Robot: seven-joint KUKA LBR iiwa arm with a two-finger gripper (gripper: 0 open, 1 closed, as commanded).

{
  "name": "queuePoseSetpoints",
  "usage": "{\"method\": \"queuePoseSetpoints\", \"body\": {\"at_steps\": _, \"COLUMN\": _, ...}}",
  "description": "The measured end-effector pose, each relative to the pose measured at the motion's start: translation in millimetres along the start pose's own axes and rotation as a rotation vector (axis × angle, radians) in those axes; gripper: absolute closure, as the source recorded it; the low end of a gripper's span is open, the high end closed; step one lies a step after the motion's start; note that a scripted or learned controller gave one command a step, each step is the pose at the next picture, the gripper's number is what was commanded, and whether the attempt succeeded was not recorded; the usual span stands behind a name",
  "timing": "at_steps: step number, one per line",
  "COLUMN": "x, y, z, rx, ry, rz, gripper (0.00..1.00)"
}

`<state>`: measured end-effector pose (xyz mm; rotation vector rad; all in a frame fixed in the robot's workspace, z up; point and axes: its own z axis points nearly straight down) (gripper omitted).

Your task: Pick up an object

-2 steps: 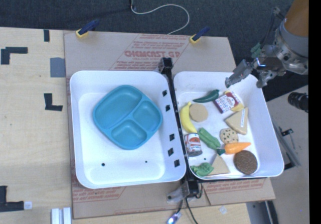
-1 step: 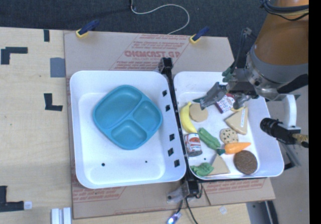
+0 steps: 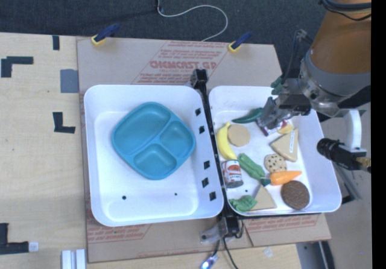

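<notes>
Clearly, the gripper (image 3: 272, 118) clamps a green pod (image 3: 248, 117), its length pointing left.

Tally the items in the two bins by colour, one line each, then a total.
Blue: 1, divided plate in the left bin
Yellow: 1, banana
Green: 3, pieces at
Orange: 1, carrot
Tan or beige: 5
Brown: 1, round cookie
Red and white: 1, small can
Total: 13, partly a judgement call

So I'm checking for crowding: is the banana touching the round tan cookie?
Touching. The camera view shows the banana curving against the tan cookie's left edge, with no gap between them.
</notes>
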<state>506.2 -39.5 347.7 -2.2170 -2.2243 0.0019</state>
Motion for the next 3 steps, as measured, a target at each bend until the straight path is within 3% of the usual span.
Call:
{"method": "queuePoseSetpoints", "body": {"at_steps": 1, "x": 45, "y": -2, "z": 74, "rx": 0.008, "ry": 0.001, "rz": -0.001, "gripper": 1.0}}
{"method": "queuePoseSetpoints", "body": {"at_steps": 2, "x": 88, "y": -24, "z": 93, "rx": 0.005, "ry": 0.001, "rz": -0.001, "gripper": 1.0}}
{"method": "queuePoseSetpoints", "body": {"at_steps": 3, "x": 73, "y": -21, "z": -50, "rx": -0.017, "ry": 0.001, "rz": 0.002, "gripper": 1.0}}
